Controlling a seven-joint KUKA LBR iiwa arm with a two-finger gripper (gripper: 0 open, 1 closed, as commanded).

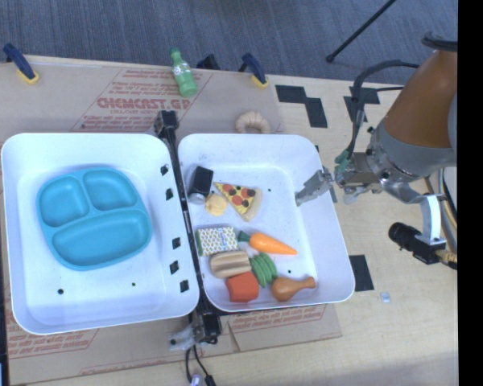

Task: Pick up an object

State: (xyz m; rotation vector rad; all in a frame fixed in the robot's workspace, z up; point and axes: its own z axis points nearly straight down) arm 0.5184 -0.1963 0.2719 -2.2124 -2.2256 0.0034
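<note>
Nothing is picked yet: your grey two-finger gripper (pixel 312 188) hangs over the right edge of the right-hand shallow white bin (pixel 326 240), fingers spread and holding nothing. The orange plastic carrot (pixel 272 244) lies near the bin's middle. The bin sits on printed cardboard (pixel 129 103); grey carpet (pixel 225 14) lies beyond.

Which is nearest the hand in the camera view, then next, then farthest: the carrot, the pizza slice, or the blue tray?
Measured from the hand at the right bin's right edge:
1. Carrot, right bin, below-left of the hand.
2. Pizza slice, right bin, left of it.
3. Blue tray, left bin.
</note>
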